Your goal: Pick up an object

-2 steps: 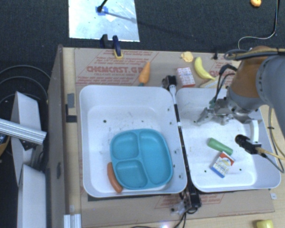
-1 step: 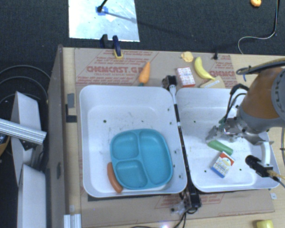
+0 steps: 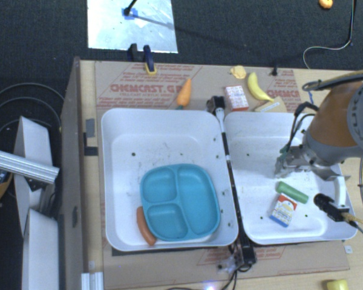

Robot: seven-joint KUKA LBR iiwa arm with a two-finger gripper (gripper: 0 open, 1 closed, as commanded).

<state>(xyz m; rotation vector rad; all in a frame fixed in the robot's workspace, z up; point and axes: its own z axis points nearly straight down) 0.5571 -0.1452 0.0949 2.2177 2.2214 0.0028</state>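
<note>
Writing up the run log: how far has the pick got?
Done: the grey arm's gripper is low inside the right white bin. In hand: nothing visibly held; the green cylinder and small orange-and-white carton lie on the bin floor. Left: grasping and lifting one, probably the cylinder just below.

Robot lab, white bins (image 3: 169,122), cardboard-topped bench (image 3: 145,83), cables (image 3: 336,44)
</note>
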